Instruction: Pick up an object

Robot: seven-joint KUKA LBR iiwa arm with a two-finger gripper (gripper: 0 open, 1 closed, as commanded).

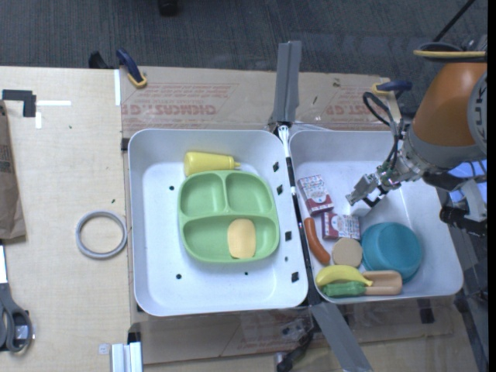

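Over the right bin (434,208) my tool (364,194) hung, seemingly open and gripping nothing. Candidate objects sat crowded below: red packet (313,191), sausage (315,240), blue bowl (391,249). I feared a descent would nudge neighbours and miss.

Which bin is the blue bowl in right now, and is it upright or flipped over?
The blue bowl sits in the right bin, near its front corner. It looks upright, its rim and hollow facing the camera, though the view is too coarse to be sure.
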